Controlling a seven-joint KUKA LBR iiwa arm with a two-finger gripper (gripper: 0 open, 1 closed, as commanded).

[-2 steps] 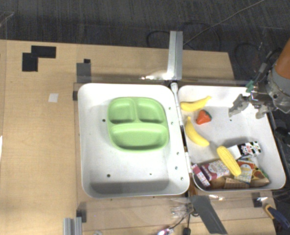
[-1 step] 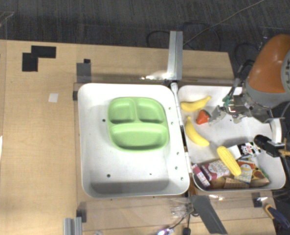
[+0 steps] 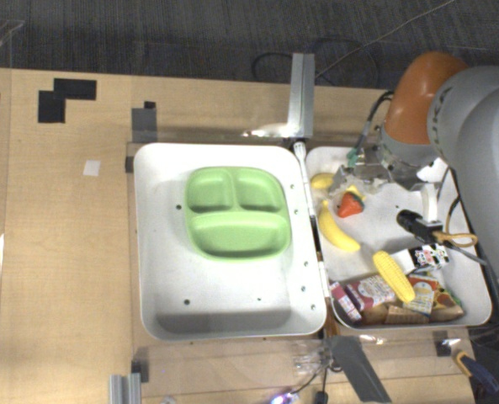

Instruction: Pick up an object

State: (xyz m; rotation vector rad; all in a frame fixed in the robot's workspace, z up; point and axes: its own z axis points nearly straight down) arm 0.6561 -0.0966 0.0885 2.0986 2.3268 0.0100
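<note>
My gripper (image 3: 356,178) hangs low over the far end of the right bin (image 3: 476,297), coming in from the grey arm at the upper right. Just below it lies a red strawberry (image 3: 350,205) with a green top, close to the gripper tip; I cannot tell if they touch. A small yellow piece (image 3: 321,181) sits to the gripper's left. A banana (image 3: 337,231) lies along the bin's left wall, and an ear of corn (image 3: 394,276) lies nearer the front.
Several food packets (image 3: 375,297) and a small printed card (image 3: 426,257) crowd the right bin's front. The left bin (image 3: 161,301) holds a green divided plate (image 3: 236,211). A metal post (image 3: 302,91) stands behind the divide between the bins.
</note>
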